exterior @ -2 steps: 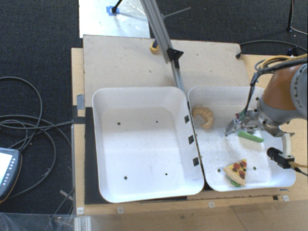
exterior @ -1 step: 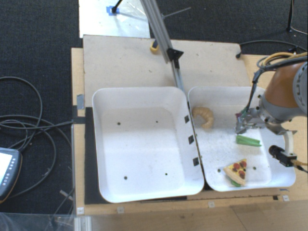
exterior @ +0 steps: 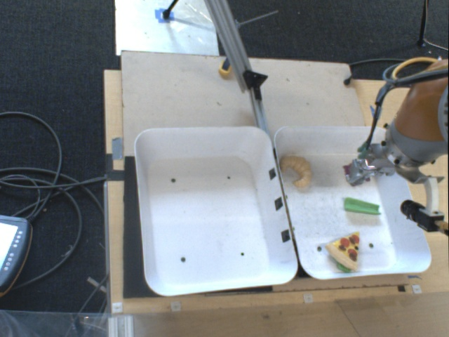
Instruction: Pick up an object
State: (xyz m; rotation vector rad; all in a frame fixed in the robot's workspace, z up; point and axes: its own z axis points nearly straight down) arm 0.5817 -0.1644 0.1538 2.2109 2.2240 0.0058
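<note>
On the bench (exterior: pixel 309 83), two white bins side by side, touching along their inner rims. At the bench's right edge, the grey arm with its orange band, reaching in over the right bin (exterior: pixel 319 133). Gripper (exterior: pixel 356 171) low above that bin's floor, near the far right corner, by the right wall. Nothing visibly clamped in it. Pincer state: cannot tell, apart or together, too small and blurred.

Inside the right bin, three candidate things to pick:
- croissant (exterior: pixel 297 171), tan and curved, near the far left corner, close to the wall shared with the left bin (exterior: pixel 203 130); well apart from the gripper.
- green piece (exterior: pixel 362 206), flat and oblong, just on the near side of the gripper, toward the right wall; apart from the gripper, not touching.
- pizza slice (exterior: pixel 344 250), toy-like, with red spots, close to the near edge, roughly mid-width; lies on something green, barely visible beneath.

Beyond the bins, a slanted metal pole (exterior: pixel 231 37), crossing the bench's far edge and ending where the two bins meet. Off the bench's left edge, on dark carpet, looped cables (exterior: pixel 42 181) and a handheld screen (exterior: pixel 10 248).
</note>
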